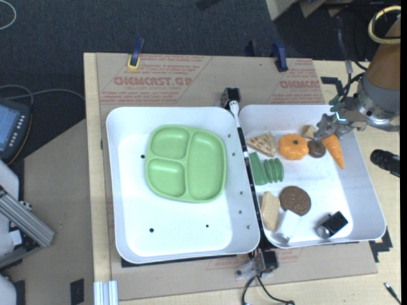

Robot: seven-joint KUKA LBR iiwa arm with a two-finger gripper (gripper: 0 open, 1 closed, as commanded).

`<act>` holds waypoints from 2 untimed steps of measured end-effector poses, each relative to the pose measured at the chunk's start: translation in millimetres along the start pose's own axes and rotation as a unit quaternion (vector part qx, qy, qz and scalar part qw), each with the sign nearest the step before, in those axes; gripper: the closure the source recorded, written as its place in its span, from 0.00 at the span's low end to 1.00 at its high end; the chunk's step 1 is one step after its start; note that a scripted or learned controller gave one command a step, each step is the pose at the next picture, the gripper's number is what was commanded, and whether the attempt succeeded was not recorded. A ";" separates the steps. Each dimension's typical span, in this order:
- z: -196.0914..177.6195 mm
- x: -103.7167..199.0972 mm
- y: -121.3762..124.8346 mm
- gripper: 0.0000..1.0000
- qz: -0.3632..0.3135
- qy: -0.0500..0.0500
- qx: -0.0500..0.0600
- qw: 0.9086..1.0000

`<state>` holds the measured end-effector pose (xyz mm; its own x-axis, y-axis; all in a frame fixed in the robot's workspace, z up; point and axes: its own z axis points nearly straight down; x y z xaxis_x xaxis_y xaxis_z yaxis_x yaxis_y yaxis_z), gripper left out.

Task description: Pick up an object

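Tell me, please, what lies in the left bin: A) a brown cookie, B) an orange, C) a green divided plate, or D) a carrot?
C: the green divided plate lies in the left bin, while the food pieces lie in the right bin.

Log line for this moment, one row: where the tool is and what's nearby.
tool: over right bin, far end | nearest: carrot, small brown piece | nothing seen held | green plate: left bin
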<state>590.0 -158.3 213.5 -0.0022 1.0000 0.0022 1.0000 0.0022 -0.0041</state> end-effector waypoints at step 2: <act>-4.3 95.0 -59.2 1.00 -0.001 0.000 0.000 1.000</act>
<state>530.6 -63.5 218.3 -0.0041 1.0000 0.0029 1.0000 0.0041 -0.0045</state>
